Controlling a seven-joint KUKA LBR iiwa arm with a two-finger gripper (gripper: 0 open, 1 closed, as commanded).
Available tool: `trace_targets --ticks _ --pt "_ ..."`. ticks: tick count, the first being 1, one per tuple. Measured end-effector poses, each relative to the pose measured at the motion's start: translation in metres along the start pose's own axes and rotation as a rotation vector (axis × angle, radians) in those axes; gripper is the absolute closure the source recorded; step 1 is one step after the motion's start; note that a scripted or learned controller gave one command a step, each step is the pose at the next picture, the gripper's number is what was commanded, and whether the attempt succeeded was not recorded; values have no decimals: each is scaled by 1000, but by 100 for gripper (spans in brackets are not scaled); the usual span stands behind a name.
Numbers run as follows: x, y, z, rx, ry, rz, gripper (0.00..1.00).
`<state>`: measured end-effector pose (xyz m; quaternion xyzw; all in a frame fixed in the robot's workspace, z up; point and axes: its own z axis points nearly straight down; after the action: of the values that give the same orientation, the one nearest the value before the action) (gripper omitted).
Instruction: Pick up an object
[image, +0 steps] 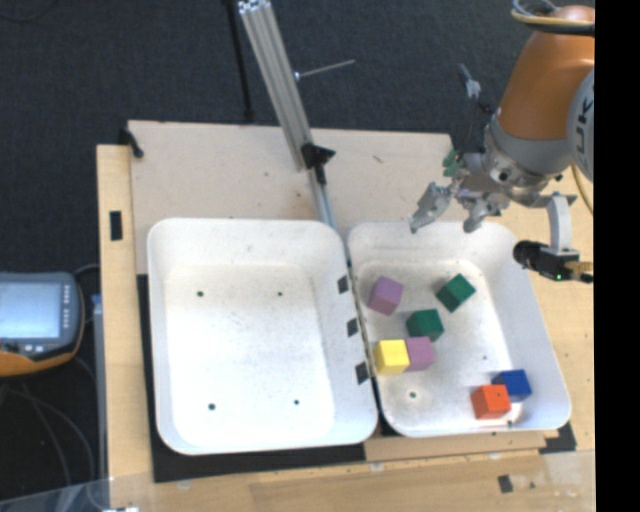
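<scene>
Item: my claw, upper right of the frame, above the far rim of the right bin; fingers spread, pinching nothing.

Stock, all in that bin, centre-right of frame:
- purple cube
- two green cubes
- yellow cube touching a second purple cube
- orange cube beside blue cube, crowded into the lower-right corner.

Left bin: bare. I judge the lone upper purple cube easiest, having room either side for my fingers.

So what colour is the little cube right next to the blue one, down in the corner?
Orange: the orange cube touches the blue cube, seen in the camera view.
</scene>
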<state>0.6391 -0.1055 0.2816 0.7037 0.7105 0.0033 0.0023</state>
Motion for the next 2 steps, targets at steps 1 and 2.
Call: trace_targets --ticks 1,2 --pt "0 -50 106 17 -1 11 0" --pt "12 -68 161 2 -3 9 0"
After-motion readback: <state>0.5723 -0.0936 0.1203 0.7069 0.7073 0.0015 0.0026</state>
